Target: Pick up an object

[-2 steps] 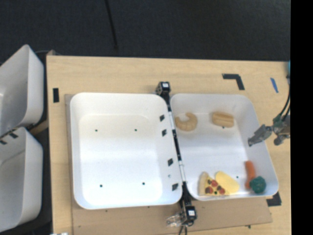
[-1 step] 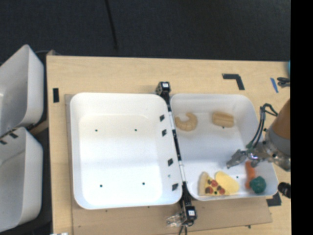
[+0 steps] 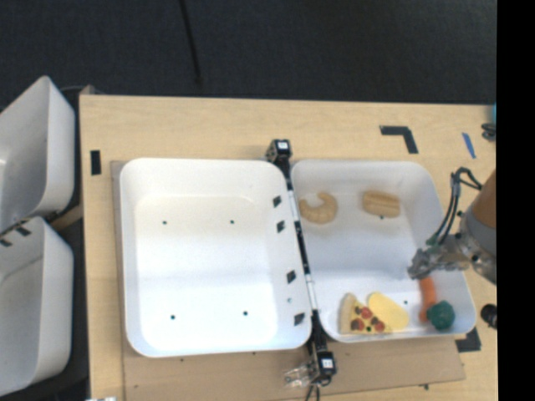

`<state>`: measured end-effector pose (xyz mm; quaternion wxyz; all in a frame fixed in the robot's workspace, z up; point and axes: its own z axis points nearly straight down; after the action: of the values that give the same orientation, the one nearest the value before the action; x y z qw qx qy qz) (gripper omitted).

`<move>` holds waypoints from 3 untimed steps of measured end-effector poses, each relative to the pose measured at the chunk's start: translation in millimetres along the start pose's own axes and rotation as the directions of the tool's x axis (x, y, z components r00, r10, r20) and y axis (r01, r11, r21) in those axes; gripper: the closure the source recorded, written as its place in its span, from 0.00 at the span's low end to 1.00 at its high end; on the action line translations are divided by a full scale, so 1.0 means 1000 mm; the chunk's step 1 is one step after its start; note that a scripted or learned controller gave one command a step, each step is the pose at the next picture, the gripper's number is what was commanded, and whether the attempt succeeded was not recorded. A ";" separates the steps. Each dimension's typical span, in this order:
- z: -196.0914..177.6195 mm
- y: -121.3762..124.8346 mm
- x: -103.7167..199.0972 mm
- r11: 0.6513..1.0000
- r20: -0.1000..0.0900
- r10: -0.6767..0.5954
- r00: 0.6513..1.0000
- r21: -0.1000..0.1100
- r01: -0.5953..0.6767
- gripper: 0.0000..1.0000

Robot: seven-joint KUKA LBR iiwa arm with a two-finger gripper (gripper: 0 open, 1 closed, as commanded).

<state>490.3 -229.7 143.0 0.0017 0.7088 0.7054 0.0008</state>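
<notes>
Hand [image 3: 428,262] hovered at the right bin's [image 3: 351,178] right wall, just above the carrot [image 3: 435,303]; finger state unclear. Pizza slice [image 3: 361,316] and cheese [image 3: 389,309] lay left, croissant [image 3: 318,208] and bread [image 3: 380,203] far. Best: drop straight down, straddle the carrot's orange shaft, avoid the wall.

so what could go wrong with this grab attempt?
1. The gripper sits right by the right bin's wall; descending could clip it.
2. The carrot lies tight in the bin corner, so a grasp may slip.
3. The cheese wedge and pizza slice lie close by and might get nudged.
</notes>
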 end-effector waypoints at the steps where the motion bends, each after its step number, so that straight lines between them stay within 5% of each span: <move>1: -0.061 0.001 0.043 1.000 0.000 -0.011 1.000 -0.004 0.011 1.00; 2: -0.057 0.000 0.042 1.000 0.000 -0.006 1.000 0.000 0.006 0.00; 3: 0.042 0.002 0.005 1.000 -0.005 -0.008 1.000 -0.003 0.008 0.00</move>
<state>492.4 -224.3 100.8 0.0008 0.7060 0.7082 0.0035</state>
